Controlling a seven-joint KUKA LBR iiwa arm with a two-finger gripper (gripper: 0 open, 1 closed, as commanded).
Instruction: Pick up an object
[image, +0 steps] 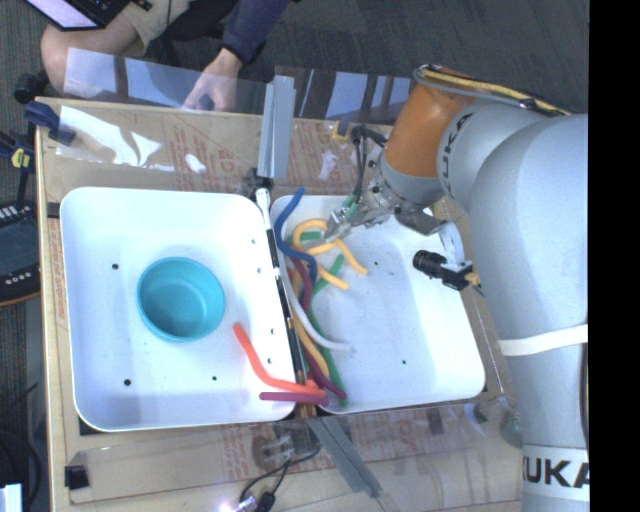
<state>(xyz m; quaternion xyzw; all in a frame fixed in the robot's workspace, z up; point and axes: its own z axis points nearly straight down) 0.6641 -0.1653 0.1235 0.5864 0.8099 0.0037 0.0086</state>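
Closest to us, our grey arm (530, 250) fills the right side, its link reaching over the right bin (420, 370), with the orange band (425, 125) above the wrist at the far end. We see the bench (150, 150) as a pale board with faint red print, under a clear sheet that throws glare near its far left corner. Two white bins sit side by side on it, touching along their inner rims.

At the near edge of the left bin (100, 400), an orange tube (258, 362) lies bent, running to the near inner corner, where a magenta tube (290, 396) crosses the rim. A blue bowl (182, 298) stands upright near that bin's middle, apart from the tubes.

Along the right bin's left wall we find a tangle of tubes (318, 300): white, green, yellow, red and blue, piled from the near corner to the far one. Our gripper (345, 218) is down at the far end of that pile, its tips beside a yellow loop (308, 233); we cannot tell whether it is parted or closed, or gripping anything. A black fitting (435, 266) sticks out from the arm over the bin's right side.

Beyond the bench's far edge, a person's hand (210, 90) and dark sleeve (255, 30) rest by a dark carpeted floor (380, 30).
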